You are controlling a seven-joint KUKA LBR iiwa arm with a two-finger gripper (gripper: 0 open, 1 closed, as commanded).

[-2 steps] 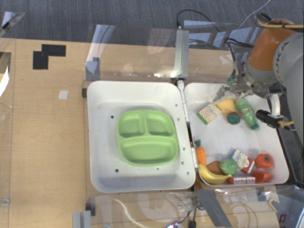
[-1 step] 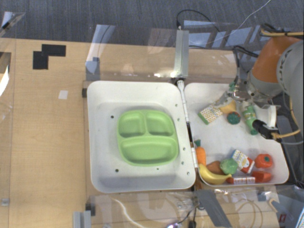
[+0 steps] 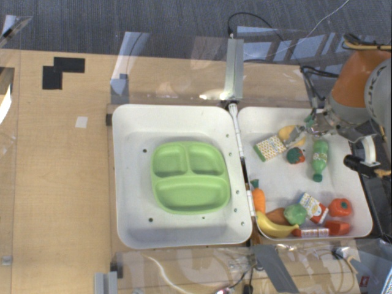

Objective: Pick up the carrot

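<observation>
Two bins | left: green plate (image 3: 190, 178) | right: carrot (image 3: 259, 199), probably banana (image 3: 274, 226)

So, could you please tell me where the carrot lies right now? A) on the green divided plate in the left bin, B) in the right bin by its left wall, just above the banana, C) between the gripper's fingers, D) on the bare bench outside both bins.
B: the carrot lies in the right bin against its left wall, just above the banana, far from the gripper.
</observation>
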